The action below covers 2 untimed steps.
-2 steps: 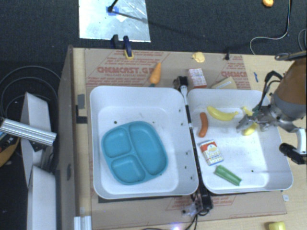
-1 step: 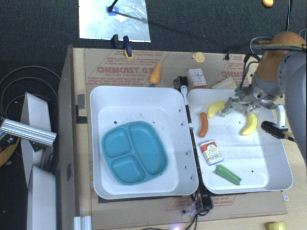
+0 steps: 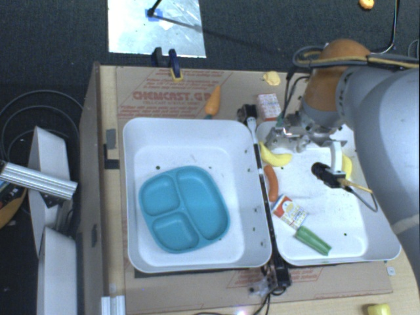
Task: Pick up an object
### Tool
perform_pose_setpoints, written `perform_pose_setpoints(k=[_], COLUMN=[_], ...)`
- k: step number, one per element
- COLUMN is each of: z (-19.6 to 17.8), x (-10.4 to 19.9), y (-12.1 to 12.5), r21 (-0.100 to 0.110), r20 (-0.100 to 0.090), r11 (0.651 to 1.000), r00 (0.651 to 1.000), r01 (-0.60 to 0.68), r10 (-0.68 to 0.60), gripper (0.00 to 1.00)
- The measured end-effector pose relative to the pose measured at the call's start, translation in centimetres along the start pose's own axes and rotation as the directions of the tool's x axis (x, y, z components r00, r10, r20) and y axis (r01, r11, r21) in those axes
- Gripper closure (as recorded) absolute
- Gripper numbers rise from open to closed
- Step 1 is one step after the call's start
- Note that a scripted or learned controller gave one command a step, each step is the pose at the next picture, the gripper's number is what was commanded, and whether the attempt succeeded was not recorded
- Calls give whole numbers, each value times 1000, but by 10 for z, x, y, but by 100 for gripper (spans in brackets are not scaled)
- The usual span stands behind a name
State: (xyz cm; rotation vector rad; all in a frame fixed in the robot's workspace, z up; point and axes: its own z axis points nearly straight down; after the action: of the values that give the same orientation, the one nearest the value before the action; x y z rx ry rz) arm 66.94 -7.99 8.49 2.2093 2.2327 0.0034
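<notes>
Nearest me, at the front of the right bin (image 3: 341,223), a green marker (image 3: 312,240) lies flat and slanted. A red-and-white packet (image 3: 289,211) sits just beside its upper end. Both are loose on the bin floor with bare space around them, so I judge either would be an easy approach.

Further in, an orange sausage (image 3: 272,182) lies along the wall between the bins. That closeness could crowd a grasp from the left. Just past it a banana (image 3: 275,156) curves across the far left corner of this bin.

The tool (image 3: 287,138) hangs right over that banana, near or touching it, and from here I cannot tell whether it is open or closed. Nothing shows as lifted. I take the banana as the object being tried, still down in the bin.

The left bin (image 3: 141,143) carries only a blue divided plate (image 3: 184,209), well apart from the arm.

Beyond the bins, a carrot (image 3: 213,100) rests on the bench (image 3: 164,90), outside the working area.
</notes>
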Motion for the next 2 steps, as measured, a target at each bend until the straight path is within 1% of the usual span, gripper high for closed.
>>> perform_pose_setpoints(k=[1,2], z=[-11,-11], x=[-5,-5], y=[1,1], r21=[-3,-3], r20=[2,2], r11=[1000,1000], r00=[1000,1000], r01=[-3,-2], r10=[3,2], gripper=[100,0])
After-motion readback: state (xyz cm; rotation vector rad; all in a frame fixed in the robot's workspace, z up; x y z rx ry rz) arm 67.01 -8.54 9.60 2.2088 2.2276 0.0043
